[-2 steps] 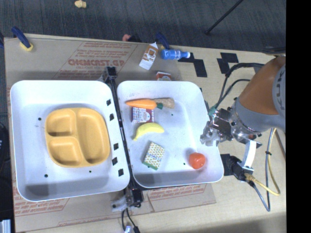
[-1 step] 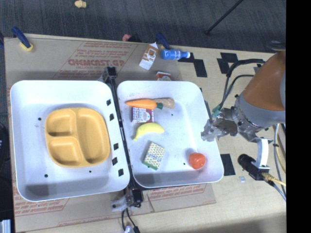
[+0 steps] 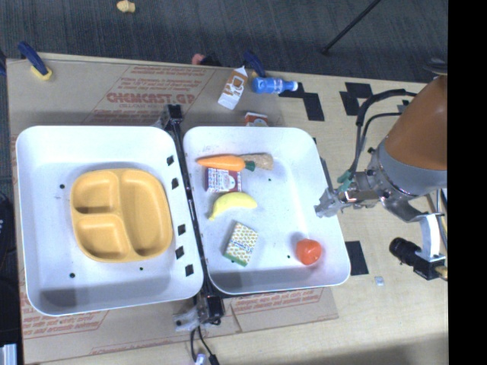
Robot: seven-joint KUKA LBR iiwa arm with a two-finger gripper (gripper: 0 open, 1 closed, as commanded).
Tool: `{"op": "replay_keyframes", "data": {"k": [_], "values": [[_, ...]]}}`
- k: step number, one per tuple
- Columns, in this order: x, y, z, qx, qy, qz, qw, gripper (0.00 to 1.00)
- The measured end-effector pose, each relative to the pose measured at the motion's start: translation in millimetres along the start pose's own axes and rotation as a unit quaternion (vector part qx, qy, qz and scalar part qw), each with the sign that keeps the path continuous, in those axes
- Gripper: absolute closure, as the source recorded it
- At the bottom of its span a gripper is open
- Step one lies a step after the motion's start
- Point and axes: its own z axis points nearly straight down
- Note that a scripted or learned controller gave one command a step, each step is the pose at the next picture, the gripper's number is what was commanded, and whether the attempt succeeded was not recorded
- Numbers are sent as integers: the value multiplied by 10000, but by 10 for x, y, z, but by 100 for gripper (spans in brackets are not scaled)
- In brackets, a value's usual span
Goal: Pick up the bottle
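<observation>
Left bin (image 3: pixel 30 204): we saw a shallow white bin on the left half of the bench, holding a yellow divided tray (image 3: pixel 120 213) with three compartments, lying flat near its middle.
Right bin (image 3: pixel 323 238): we saw a second white bin just beside the first, their inner rims touching along a line of black clips.
Contents of right bin: we found an orange carrot (image 3: pixel 221 161) near the far rim with a beige piece (image 3: pixel 261 161) at its right end, a small red and white carton (image 3: pixel 222 179) just below it, a yellow banana (image 3: pixel 233 203) below that, a green and white box (image 3: pixel 241 243) nearer the front, and a red tomato (image 3: pixel 308 252) toward the front right corner.
Bottle (image 3: pixel 272 86): we saw the blue bottle lying on its side on the bench beyond the right bin's far rim, outside both bins, next to a small tilted carton (image 3: pixel 233 88).
Gripper (image 3: pixel 329 204): we saw it at the right bin's right rim, well apart from the bottle; we could not tell its opening, and nothing showed in its grasp.
Arm (image 3: pixel 418 139): we saw the grey arm with its orange band entering from the right.
</observation>
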Motion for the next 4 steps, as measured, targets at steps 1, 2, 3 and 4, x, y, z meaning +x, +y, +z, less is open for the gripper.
{"op": "replay_keyframes", "data": {"k": [1,2,3,4], "values": [[-110,-13,58,11,2,1422,9898,100],[-43,-10,324,26,11,1454,9894,100],[-2,-1,-18,6,2,-448,9990,100],[-107,-10,4,15,14,-2415,9704,100]]}}
